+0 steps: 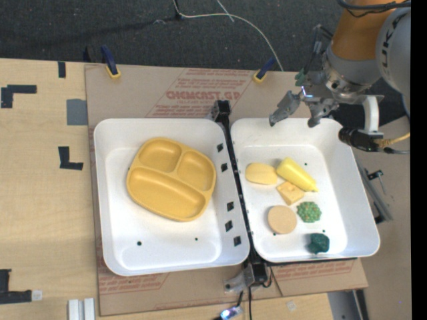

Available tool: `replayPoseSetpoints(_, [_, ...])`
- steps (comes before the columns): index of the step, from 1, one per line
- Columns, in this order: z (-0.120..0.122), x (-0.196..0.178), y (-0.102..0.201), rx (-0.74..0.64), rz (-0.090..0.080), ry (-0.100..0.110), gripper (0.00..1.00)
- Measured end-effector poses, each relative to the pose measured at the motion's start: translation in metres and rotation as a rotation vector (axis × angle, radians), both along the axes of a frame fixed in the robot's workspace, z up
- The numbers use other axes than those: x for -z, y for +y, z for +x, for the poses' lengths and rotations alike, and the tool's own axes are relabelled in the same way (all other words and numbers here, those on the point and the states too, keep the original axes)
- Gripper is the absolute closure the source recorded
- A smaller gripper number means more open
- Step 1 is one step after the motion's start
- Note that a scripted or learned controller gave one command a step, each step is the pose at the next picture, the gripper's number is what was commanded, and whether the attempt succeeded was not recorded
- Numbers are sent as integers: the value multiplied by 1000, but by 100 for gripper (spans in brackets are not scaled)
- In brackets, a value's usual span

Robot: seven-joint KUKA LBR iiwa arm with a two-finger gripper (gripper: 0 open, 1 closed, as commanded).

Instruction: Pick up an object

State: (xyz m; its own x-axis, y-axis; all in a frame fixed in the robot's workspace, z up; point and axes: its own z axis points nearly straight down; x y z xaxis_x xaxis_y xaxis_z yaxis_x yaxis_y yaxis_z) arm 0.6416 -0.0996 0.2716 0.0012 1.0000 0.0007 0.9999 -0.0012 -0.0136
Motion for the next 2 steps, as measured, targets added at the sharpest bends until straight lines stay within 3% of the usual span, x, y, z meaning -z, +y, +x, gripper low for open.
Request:
replayPoseSetpoints(1, [2,-7,0,-3,-1,-12,0])
replayPoseSetpoints(2, [-7,42,-4,-2,-2,-8,0])
